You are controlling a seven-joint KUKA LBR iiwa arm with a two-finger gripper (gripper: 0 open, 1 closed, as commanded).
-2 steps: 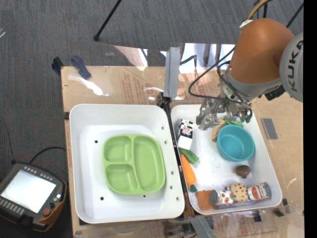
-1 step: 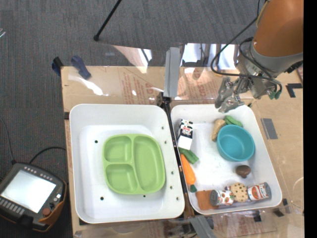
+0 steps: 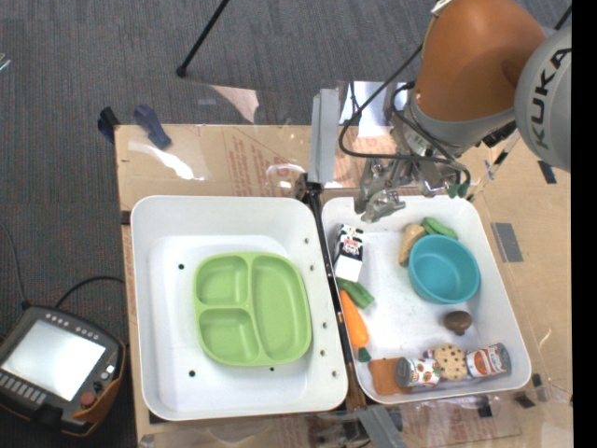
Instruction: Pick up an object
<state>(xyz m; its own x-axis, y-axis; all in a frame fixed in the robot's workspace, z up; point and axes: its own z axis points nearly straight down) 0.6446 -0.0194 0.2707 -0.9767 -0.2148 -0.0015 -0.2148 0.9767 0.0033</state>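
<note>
Camera view, from above and at a slant, takes in a desk [image 3: 187, 161] carrying two shallow white bins side by side. In the left bin [image 3: 154, 381] a light green divided plate [image 3: 252, 308] lies flat, three compartments facing up. The right bin [image 3: 508, 329] holds the loose items. A teal bowl [image 3: 445, 269] sits upright in its upper right part, with a tan potato-like piece [image 3: 410, 241] touching its left rim and a green pod [image 3: 438, 228] just above it. A small black-and-white carton [image 3: 350, 253] lies against the bin's left wall; below it come a green vegetable piece [image 3: 358, 293] and then an orange carrot [image 3: 354, 320]. A brown mushroom-like lump [image 3: 457, 321] rests just below the bowl. Along the bottom wall lie a small can [image 3: 417, 372], a cookie [image 3: 451, 362] and a red-labelled can [image 3: 488, 360], in a row and touching.

The gripper [image 3: 381, 205] hangs over the top left corner of the right bin, under the arm's orange band. Whether its fingers are spread or closed cannot be told from this angle, and nothing is seen between them. The carton is the nearest item, just below and slightly left of the gripper; the potato-like piece is near, down and to the right. The cans are well apart from it.
</note>
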